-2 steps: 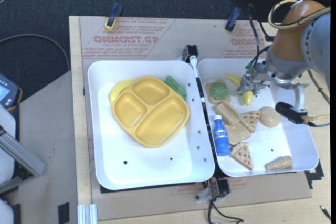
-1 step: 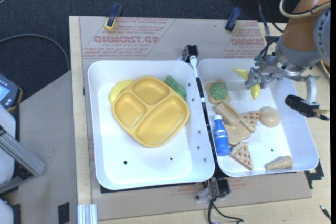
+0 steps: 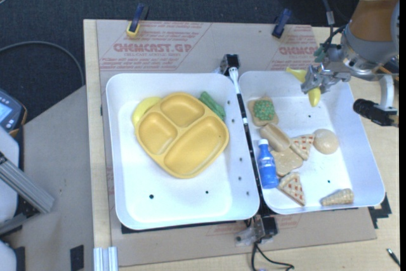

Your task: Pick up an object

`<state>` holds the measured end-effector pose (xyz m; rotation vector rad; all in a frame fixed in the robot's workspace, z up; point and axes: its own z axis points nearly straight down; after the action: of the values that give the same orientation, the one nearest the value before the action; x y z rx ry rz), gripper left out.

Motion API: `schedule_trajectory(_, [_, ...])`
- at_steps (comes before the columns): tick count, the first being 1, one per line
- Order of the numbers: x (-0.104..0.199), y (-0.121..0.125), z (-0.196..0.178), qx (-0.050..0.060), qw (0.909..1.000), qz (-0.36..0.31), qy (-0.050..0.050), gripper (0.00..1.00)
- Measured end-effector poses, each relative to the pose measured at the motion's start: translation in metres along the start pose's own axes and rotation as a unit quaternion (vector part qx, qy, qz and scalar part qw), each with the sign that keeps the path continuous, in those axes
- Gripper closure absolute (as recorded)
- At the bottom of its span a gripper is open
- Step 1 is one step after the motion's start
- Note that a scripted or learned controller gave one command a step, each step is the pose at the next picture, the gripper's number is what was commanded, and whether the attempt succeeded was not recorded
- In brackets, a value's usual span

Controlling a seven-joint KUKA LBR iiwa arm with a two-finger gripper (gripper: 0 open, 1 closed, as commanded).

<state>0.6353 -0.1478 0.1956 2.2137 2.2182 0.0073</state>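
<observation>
My gripper [image 3: 315,82] hangs over the far part of the right bin [image 3: 361,136], reaching in from the right. A yellow curved toy [image 3: 313,97] sits between its fingers; one end pokes out to the left and the other points down. The toy looks lifted off the bin floor. Below it in the right bin lie a green-topped cookie [image 3: 263,110], a blue bottle [image 3: 267,164], tan bread pieces [image 3: 277,136], two pizza slices [image 3: 302,145], a beige round piece [image 3: 326,141] and a cone [image 3: 337,198].
The left bin [image 3: 127,187] holds a yellow divided tray [image 3: 183,133], with a green item [image 3: 212,105] and a yellow piece [image 3: 143,110] tucked at its far edges. A black divider [image 3: 243,130] runs between the bins. Clamps [image 3: 135,21] sit on the bench's far edge.
</observation>
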Motion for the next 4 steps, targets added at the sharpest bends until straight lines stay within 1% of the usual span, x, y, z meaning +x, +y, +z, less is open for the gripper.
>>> schedule_trajectory(1, [0.000,0.002,-0.032,0.001,1.0000,0.000,0.000,1.00])
schedule_trajectory(2, [0.050,-0.031,-0.024,0.007,1.0000,-0.001,0.003,1.00])
schedule_trajectory(3, [0.097,-0.056,-0.037,0.006,1.0000,-0.001,0.003,1.00])
schedule_trajectory(4, [0.142,-0.075,-0.042,0.006,1.0000,-0.002,0.003,1.00])
